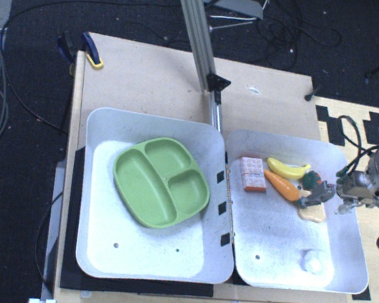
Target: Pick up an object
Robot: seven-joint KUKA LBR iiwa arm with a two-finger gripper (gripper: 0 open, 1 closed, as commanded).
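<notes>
The right bin (pixel 270 249) holds several small things. A pink and red box (pixel 252 174) lies near its left wall. Beside the box are a yellow banana (pixel 286 168) and an orange carrot (pixel 280 186). A tan flat piece (pixel 313 215) rests by the carrot's right end. My gripper (pixel 318 195) reaches in from the right and hangs just above the tan piece, close to the carrot's tip. A dark green bit (pixel 311 179) lies right behind the gripper. Nothing is visibly held.
A green divided plate (pixel 162 182) lies in the left bin (pixel 93 239). A small white object (pixel 312 262) sits in the right bin's front right. A metal pole (pixel 198 27) slants up from between the bins at the back.
</notes>
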